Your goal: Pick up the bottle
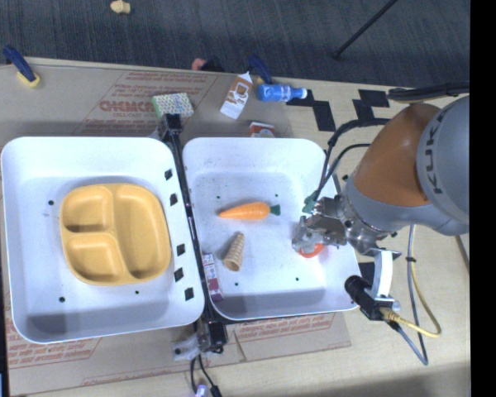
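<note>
My gripper (311, 236) is low at the right side of the right bin (256, 300), right of the carrot. A small red-orange object (312, 252) peeks out just beneath it, mostly hidden by the gripper, and I cannot tell what it is. A blue bottle (277, 93) lies on its side on the bench behind the right bin, outside both bins and far from the gripper. The grey arm with its orange band (397, 168) comes in over the right bin's right rim.
An orange carrot (245, 212) and a tan ice-cream cone (233, 251) lie mid-bin on the right. The left bin (33, 304) holds a yellow divided plate (116, 231). Small cartons (236, 96) and a sponge (173, 103) sit behind the bins. Cables (413, 321) trail at the right.
</note>
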